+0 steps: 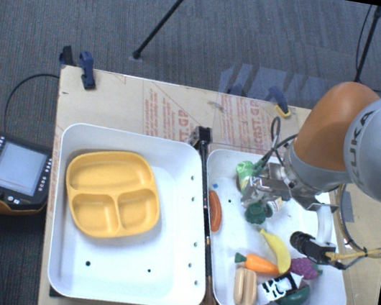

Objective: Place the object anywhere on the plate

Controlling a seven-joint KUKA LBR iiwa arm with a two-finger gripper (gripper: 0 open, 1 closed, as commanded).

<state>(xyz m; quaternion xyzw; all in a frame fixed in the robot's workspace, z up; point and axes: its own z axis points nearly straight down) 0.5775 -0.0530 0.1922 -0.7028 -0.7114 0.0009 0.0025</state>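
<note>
Seen from above at a slant, a plywood desk carried two shallow white bins side by side. The grey arm, with its orange band, reached in from the right and hung over the right bin.

The pincer pointed down into the far part of that bin; whether it was open or closed could not be told, as the wrist hid it. Directly beneath it and just toward the viewer lay a dark green broccoli piece, very close to the pincer, though contact could not be confirmed. Just left of the pincer sat a pale green vegetable.

Further left, against the bin's wall, lay a red-orange sausage shape. Nearer the viewer than the pincer lay a yellow banana, an orange carrot, a tan bread piece, a purple grape bunch, a black-and-white tagged block and a dark green rounded item.

Well to the pincer's left, in the left bin, rested the yellow three-compartment plate, with nothing on it.

Far left, on the carpet, sat a handheld control pendant.
</note>
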